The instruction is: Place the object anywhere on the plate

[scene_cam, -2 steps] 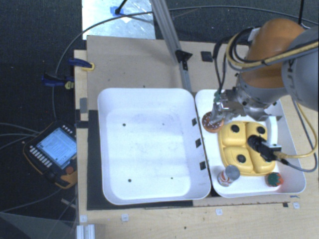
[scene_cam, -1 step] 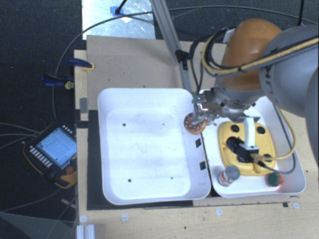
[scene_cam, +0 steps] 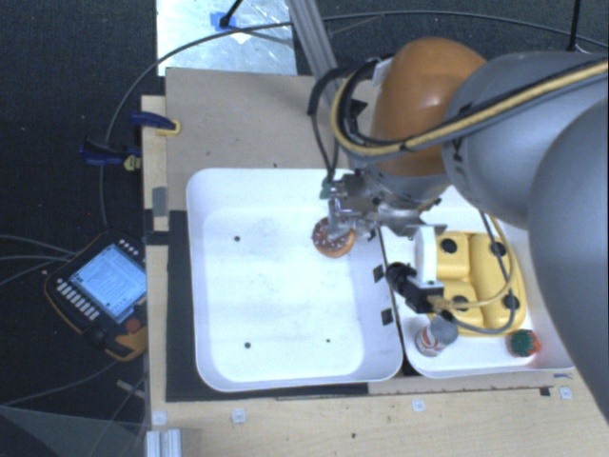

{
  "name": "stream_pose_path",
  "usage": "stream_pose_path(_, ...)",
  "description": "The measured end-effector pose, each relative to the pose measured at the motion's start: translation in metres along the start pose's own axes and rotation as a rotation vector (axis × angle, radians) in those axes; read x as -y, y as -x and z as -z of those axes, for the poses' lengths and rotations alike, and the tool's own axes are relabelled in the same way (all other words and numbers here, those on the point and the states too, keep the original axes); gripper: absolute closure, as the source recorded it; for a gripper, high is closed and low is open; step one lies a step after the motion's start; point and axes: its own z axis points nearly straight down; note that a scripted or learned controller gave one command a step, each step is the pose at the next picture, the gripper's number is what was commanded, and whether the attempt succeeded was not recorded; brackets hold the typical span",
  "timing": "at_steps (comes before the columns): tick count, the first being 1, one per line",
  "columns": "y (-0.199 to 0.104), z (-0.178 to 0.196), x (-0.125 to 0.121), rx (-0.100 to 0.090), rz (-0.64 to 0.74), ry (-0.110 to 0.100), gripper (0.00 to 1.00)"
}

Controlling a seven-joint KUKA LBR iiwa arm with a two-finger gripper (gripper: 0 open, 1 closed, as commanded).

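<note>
Gripper (scene_cam: 335, 219) hangs over the left bin's (scene_cam: 276, 350) right edge, just above a round brown object (scene_cam: 333, 241); we cannot tell its grasp, so perhaps we carry it plateward.

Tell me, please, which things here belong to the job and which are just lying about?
Job, as far as I can tell:
- arm
- small round brown object, under the wrist, in the left bin

Lying about:
- yellow block, red-and-green item and grey-and-red item in the right bin
- handheld screen unit beside the bench
- clamp
</note>
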Motion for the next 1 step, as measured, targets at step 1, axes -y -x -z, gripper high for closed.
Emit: stream_pose_path(1, -0.0089, -0.0135, 0.0135, 0.002, -0.005, -0.002, 1.0)
